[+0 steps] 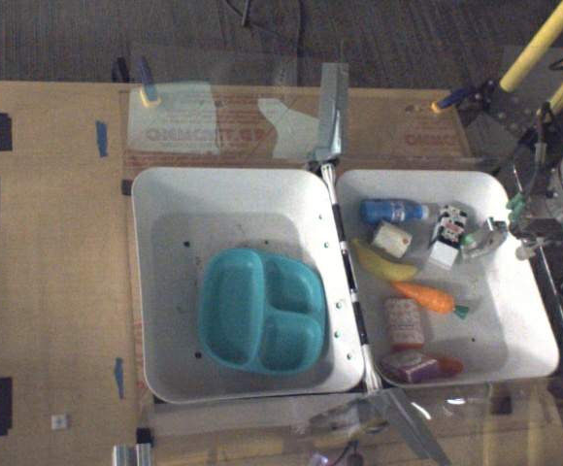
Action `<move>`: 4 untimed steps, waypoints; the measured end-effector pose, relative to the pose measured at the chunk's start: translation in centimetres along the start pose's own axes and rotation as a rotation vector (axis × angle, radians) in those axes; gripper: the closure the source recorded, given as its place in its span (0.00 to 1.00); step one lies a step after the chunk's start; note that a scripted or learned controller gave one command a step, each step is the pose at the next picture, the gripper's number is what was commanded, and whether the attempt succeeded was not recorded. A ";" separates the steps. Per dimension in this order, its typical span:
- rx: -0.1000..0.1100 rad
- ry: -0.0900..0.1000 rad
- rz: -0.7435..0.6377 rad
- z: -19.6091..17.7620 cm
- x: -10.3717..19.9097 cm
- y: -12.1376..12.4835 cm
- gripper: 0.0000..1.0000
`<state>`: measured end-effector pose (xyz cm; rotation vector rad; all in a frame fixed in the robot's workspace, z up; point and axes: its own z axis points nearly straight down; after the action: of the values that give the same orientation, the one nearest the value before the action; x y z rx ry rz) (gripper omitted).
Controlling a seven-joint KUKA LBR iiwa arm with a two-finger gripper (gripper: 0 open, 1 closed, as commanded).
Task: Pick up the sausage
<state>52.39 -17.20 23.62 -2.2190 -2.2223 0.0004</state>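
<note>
The left bin [155, 260] has just a teal divided plate [260, 311] in it, three compartments, sitting a bit toward the lower right of the bin floor. The right bin [529, 343] is where all the toy food is. Along the top there's a blue bottle [393, 210] lying on its side, with a small cream-colored block [391, 238] just below it and a banana [382, 263] lying diagonally under that. Right of the bottle is a little black-and-white carton [447, 233]. An orange carrot [430, 298] with a green tip lies across the middle, and a red-and-white packet [404, 322] sits just below it. The sausage [437, 366] is down at the bottom edge of that bin, reddish, poking out to the right of a purplish item [407, 366] it's touching. The gripper [495, 236] hangs over the right bin's upper right, near the carton and well apart from the sausage, but it's too blurry to tell how it's set.
</note>
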 end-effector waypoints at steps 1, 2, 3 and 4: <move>-0.009 -0.003 -0.297 14.9 -3.4 -3.2 0.00; -0.008 -0.006 -0.452 14.8 -0.2 -4.2 0.00; -0.010 -0.005 -0.225 14.8 3.9 -4.1 0.00; -0.011 -0.005 -0.141 14.8 -0.7 -4.1 0.00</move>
<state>48.23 -17.93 8.78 -2.0645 -2.3813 -0.0065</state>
